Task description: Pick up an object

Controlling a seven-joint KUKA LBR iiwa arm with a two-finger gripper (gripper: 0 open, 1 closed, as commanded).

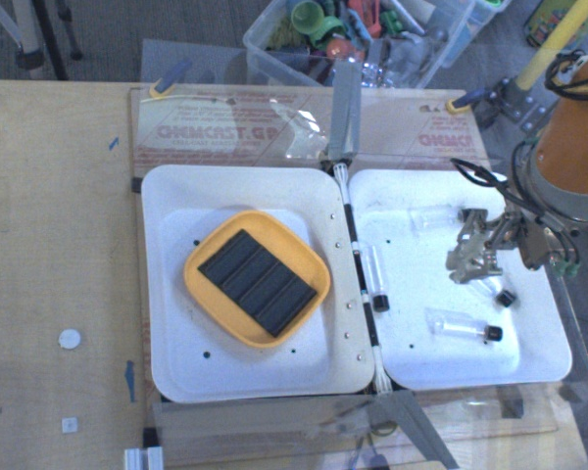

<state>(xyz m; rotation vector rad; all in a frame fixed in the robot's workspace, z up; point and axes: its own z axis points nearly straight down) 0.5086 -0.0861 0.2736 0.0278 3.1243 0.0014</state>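
Where bins meet, glossy yellow tray (pixel 208 297) — ribbed black insert (pixel 258 281)

Yellow tray (pixel 257 278) in left bin (pixel 167 360); claw (pixel 467 258) over right bin (pixel 539 360), near 2 clear tubes (pixel 461 328).

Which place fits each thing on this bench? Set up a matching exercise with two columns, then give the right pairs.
Things:
1. yellow tray
2. clear tube with black cap
3. gripper
4. white disc

Places:
A. on the bare bench, left of both bins
B. in the left bin
C. lying near the front of the right bin
D. over the right bin, towards its right side

Pairs: 1-B, 2-C, 3-D, 4-A
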